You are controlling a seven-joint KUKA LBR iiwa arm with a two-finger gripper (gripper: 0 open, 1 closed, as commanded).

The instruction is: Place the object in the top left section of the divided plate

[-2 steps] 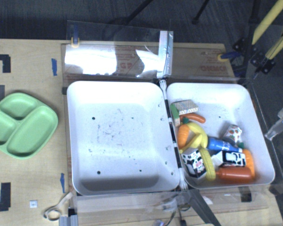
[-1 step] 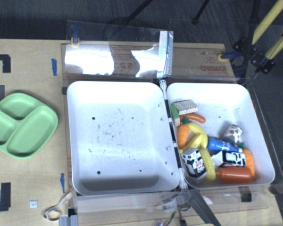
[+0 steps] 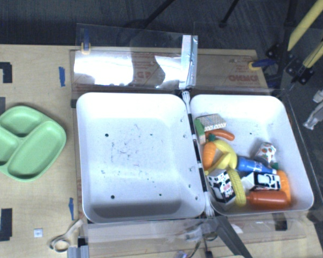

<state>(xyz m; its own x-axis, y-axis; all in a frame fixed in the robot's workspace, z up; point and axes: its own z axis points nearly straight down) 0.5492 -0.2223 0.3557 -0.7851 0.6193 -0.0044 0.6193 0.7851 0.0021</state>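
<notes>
One fixed camera looks down at a slant on the table [image 3: 37, 69], taking in both white bins [image 3: 132, 144] from moderately far.

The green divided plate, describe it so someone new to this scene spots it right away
Start at the two white bins and look left, onto the bare wooden bench. The green divided plate sits there alone, the only green thing on the bench, moulded into three sections.

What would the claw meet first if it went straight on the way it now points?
Probably the right bin's rim. The claw hangs just outside that bin's right side and seems to point down and slightly left, though depth is too unclear to be sure.
</notes>
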